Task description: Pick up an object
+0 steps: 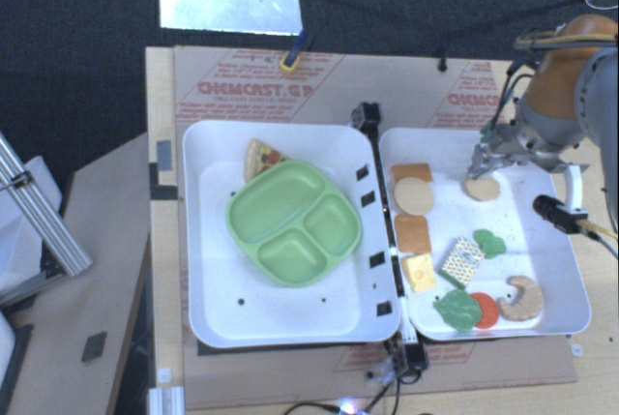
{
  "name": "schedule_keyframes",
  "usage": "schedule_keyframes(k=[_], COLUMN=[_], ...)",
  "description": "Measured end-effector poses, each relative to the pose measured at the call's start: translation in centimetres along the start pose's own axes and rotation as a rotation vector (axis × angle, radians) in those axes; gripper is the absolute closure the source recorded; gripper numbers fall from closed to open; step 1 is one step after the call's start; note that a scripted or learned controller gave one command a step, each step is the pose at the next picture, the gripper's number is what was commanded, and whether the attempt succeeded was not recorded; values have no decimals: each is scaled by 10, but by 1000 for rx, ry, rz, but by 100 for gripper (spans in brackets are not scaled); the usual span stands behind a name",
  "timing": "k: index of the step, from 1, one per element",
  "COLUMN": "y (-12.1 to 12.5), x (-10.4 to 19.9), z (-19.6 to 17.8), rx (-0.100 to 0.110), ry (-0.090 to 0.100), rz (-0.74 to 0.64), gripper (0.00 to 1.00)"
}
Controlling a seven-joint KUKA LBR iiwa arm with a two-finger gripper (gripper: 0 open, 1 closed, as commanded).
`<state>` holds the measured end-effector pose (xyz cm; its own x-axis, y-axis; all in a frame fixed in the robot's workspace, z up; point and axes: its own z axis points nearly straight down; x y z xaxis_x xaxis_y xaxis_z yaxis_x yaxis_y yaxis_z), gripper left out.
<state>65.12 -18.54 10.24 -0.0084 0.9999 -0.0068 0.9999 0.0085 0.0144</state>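
A round, pale tan cookie-like disc lies flat on the floor of the right-hand bin, near its far right corner. It sits apart from the other food pieces, directly under the gripper, whose tip meets its upper edge.

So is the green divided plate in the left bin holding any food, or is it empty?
Empty. All three compartments of the green plate show bare green; the pizza slice lies partly under its upper-left rim in the left bin, not in a compartment.

Red "CHEMCAST GP" print, repeated, on protective sheet under bins; other lettering too small.
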Motion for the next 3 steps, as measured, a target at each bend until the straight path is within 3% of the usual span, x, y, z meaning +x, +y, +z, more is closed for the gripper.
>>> schedule_keyframes(k=[1,2,3], y=[-3,7,8], x=[4,6,6], z=[-58,-117,-122], rx=[13,11,11], ry=[7,6,6], rz=[3,3,3], gripper=[100,100,100])
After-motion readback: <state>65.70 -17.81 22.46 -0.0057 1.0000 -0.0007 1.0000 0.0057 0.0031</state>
